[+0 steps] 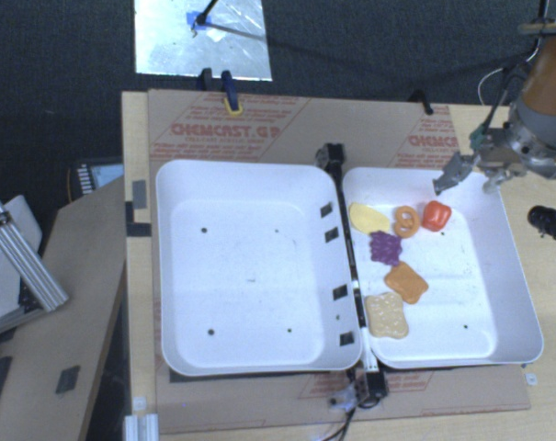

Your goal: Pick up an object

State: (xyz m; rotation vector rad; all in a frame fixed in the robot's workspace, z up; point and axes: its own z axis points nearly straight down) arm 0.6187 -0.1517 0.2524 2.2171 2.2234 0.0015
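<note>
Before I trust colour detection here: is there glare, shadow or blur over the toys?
Camera view: the shiny foil sheet at top glares; the toys in the right bin are evenly lit with faint shadows; the red pepper and purple grapes read clearly; the gripper looks slightly soft.

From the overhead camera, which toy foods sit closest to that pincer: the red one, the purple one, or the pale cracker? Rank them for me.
Measured from the pincer above the right bin's far edge:
1. Red piece, just below it, near the far wall.
2. Purple piece, mid-bin, toward the divider.
3. Pale cracker, at the bin's near end.
</note>
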